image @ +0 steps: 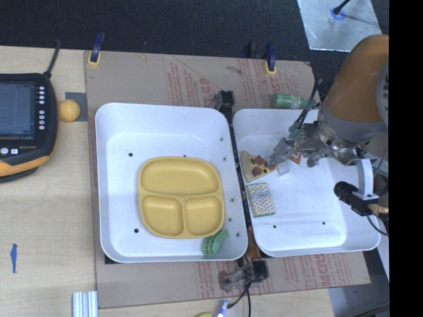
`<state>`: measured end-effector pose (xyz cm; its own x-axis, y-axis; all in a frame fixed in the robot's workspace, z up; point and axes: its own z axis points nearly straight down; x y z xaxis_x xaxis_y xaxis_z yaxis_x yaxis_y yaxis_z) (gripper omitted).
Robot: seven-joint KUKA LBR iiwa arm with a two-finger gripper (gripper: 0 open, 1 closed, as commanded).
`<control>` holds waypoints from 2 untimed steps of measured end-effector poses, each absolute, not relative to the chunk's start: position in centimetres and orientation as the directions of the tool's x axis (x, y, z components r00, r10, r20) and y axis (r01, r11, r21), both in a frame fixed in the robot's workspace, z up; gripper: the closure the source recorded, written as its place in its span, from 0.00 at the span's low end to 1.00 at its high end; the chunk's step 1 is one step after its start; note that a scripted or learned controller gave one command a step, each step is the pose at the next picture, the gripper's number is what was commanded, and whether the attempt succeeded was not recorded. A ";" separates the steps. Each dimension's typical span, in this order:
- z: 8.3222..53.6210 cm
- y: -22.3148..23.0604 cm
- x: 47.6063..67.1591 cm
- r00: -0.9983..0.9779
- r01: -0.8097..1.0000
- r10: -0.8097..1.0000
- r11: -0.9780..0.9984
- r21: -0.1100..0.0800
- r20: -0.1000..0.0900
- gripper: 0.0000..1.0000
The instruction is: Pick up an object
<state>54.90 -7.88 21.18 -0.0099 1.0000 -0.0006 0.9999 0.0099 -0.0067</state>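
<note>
In the right bin (310, 240), a toy pizza slice (253, 166) lies against the left wall. A small patterned rectangular pad (260, 199) rests just below it. My gripper (285, 157) hangs low over the upper left part of this bin, immediately right of the pizza slice, at the end of the grey arm with the orange band (360, 78). The left bin (112, 131) holds a yellow divided plate (180, 195). A green object (215, 243) lies by that bin's near wall.
A green object (287, 101) lies on the cardboard behind the right bin. A yellow ball (68, 109) and a teach pendant (23, 124) are on the bench at far left. Blue clamps (269, 55) hold the cardboard's far edge.
</note>
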 end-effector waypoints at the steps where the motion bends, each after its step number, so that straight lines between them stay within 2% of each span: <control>1: 19.2 -13.7 59.1 -0.002 1.000 1.000 0.002 -0.002 0.000 0.00; 2: 10.6 -18.7 64.1 -0.002 1.000 1.000 0.002 -0.003 0.000 0.00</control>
